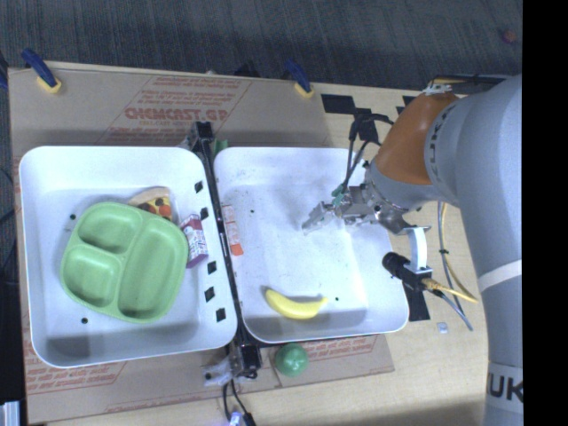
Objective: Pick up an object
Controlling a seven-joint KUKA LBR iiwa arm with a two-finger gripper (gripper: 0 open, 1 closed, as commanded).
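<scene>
A small round green ball [290, 359] sits on the cardboard sheet [177, 100] at the near edge of the table, just outside the front rim of the right shallow white plastic bin [266, 162]. Inside that bin, close to its near wall, lies a curved yellow banana [295, 303], apart from everything else there. Farther in, above the middle of the same bin, hangs the metal two-finger end effector [312, 221] of the grey arm [484, 176] with its orange band, which reaches in from the table's right side. Its tips point toward the bin's centre, well apart from the banana; nothing is seen between them, and I cannot tell how wide they stand.

In the left shallow white plastic bin [49, 171], a pale green plastic plate with three compartments [124, 260] takes up the middle. A purple wrapped packet [195, 240] lies just beside its right rim, and an orange-patterned item [156, 202] peeks out at its far edge. Blue clamps [42, 72] pin the cardboard at the table's far edge.
</scene>
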